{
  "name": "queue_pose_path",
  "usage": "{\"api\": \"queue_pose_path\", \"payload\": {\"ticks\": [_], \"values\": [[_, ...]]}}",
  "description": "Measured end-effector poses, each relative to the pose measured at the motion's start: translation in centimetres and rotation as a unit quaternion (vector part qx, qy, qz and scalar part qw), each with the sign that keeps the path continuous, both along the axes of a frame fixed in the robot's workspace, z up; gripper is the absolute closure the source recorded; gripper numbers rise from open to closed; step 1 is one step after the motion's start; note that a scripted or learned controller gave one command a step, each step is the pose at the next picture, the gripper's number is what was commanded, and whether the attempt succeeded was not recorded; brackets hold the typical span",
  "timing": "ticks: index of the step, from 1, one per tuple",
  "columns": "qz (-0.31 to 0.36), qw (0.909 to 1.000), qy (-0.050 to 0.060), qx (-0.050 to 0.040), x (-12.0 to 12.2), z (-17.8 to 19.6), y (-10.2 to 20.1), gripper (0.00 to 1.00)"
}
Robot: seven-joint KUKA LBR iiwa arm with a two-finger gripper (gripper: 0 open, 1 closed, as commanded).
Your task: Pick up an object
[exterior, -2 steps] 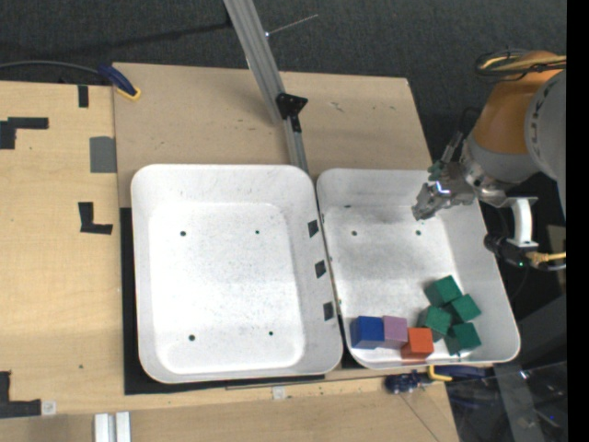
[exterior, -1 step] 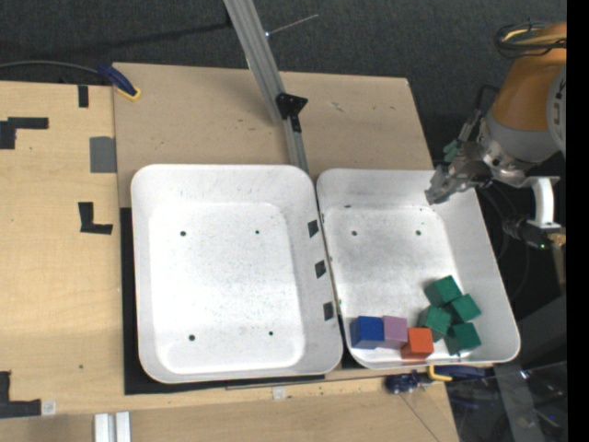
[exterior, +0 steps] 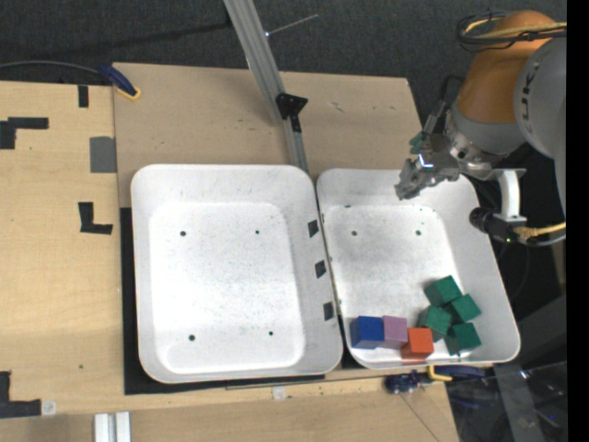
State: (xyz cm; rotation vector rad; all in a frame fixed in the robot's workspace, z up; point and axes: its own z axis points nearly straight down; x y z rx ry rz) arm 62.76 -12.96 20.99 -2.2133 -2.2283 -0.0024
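Jaws (exterior: pixel 409 184) hover at right bin's (exterior: pixel 337 247) far edge, opening indiscernible; descend squarely over one block (exterior: pixel 368 330) near the front edge.

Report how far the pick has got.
Done: nothing lifted yet. The blue block, purple block, orange block and green blocks all lie at the right bin's near end. In hand: the gripper hovers over that bin's far rim. Left: reach the blocks, grasp one, lift.
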Motion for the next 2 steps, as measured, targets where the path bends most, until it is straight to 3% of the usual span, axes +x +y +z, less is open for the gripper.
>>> {"api": "queue_pose_path", "payload": {"ticks": [2], "values": [[0.0, 1.0, 0.0, 0.0002, -0.5, 1.3, 11.6, 1.0]]}}
